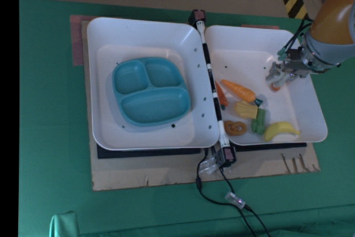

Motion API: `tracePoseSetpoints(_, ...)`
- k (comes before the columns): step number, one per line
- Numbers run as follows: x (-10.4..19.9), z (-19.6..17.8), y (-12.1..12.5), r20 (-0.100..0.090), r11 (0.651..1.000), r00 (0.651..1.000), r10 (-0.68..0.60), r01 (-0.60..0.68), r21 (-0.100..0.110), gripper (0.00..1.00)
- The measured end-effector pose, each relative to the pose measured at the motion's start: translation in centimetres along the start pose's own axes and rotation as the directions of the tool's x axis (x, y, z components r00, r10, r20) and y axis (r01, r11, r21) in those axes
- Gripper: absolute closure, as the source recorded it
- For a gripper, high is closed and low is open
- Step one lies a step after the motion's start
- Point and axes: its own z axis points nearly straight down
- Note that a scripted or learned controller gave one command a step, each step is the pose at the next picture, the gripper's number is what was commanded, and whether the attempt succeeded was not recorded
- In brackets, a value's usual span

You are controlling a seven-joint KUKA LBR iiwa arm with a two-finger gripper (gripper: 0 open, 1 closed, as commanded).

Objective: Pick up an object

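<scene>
The right bin [249,41] holds several toy foods: an orange carrot [238,90], a second orange piece [221,96] against the divider, a yellow wedge [246,110], a green piece [258,121], a yellow banana [280,130] and a brown pretzel [237,128]. My gripper [276,81] hangs low over the right part of this bin, up and to the right of the carrot's tip. A small orange-brown spot [275,86] shows at its lower end; I cannot make out what it is.
The left bin [105,36] contains a blue divided plate [151,91]. A ridge with clips [211,80] separates the bins. Cables [233,200] trail over the green mat in front. The arm's grey and orange body [333,25] overhangs the right bin's far right corner.
</scene>
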Motion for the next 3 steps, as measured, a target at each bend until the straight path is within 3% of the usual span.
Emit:
tracePoseSetpoints(1,-2.8,-1.8,-7.6,-0.010,1.000,1.000,-0.009,0.009,0.029,1.00)
tracePoseSetpoints(2,-2.9,-9.0,-5.3,-0.008,1.000,1.000,-0.010,0.010,0.026,1.00)
tracePoseSetpoints(3,-2.9,-5.2,-7.5,-0.009,1.000,1.000,-0.009,0.010,0.029,1.00)
